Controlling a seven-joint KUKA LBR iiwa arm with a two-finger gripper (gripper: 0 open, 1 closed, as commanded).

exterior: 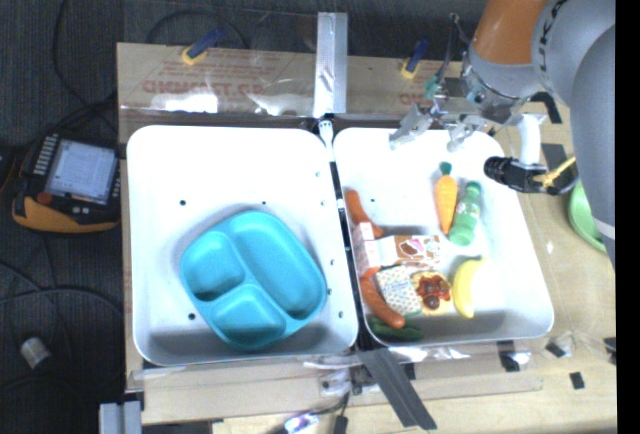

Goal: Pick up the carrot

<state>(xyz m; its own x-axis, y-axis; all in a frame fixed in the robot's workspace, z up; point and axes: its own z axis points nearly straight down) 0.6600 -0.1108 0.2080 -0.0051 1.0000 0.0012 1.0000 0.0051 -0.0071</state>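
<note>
Look to the right-hand bin [520,317]: the carrot [445,203] lies in its upper part, right of frame centre, with its long axis running nearly straight up and down the frame, green top toward the upper edge and the point toward the lower edge. A green bottle [466,214] lies just beside it on the right, close to parallel and seemingly touching.

Your gripper [435,125] hangs over the bin's far rim, above the carrot in the frame and a little to its left, near but clearly apart from it. The jaws look spread, with nothing between them.

So you need to travel toward the lower edge of the frame and slightly rightward. I'd judge you want the jaws closing across the carrot's width, left to right, and the bottle crowds the right side.
</note>
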